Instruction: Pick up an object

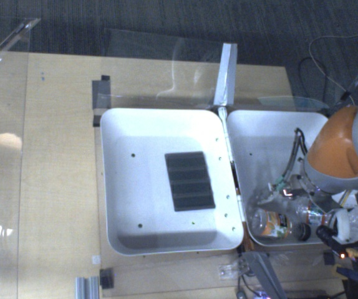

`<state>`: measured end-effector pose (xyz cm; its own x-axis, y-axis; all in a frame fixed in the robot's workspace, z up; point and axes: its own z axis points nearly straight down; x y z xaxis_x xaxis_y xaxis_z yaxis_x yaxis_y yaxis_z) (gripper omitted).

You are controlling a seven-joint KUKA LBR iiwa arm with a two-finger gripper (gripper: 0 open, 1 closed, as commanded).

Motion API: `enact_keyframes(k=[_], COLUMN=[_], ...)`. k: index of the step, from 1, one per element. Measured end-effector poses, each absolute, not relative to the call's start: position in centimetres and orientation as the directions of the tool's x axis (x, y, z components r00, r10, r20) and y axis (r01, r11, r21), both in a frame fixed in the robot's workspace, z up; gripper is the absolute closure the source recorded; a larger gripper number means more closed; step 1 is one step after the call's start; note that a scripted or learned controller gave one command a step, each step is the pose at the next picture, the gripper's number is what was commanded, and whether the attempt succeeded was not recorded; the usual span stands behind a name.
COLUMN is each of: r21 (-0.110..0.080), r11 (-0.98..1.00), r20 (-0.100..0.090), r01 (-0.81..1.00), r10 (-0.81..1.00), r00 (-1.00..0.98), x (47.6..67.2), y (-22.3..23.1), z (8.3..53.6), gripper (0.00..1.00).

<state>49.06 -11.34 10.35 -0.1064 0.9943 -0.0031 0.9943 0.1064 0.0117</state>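
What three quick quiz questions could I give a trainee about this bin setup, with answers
1. True or false: the dark ribbed pad lies in the left bin.
2. Which bin is the arm over? A) left B) right
3. Fill in: the clutter, including a clear plastic bottle, sits at the right bin's ____ edge.

Key: 1 true; 2 B; 3 near (bottom of the view).
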Motion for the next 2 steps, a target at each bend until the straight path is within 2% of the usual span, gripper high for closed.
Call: enact_keyframes(k=[1, 2], r21=[0.014, 0.009], r11=[0.059, 0.092], r20=[-0.002, -0.003], r01=[0.998, 0.996], r10=[0.998, 0.996], r00=[-0.059, -0.092], x=[54.6, 60.8], y=[-9.7, -16.0], z=[8.9, 8.8], gripper=[0.0, 0.0])
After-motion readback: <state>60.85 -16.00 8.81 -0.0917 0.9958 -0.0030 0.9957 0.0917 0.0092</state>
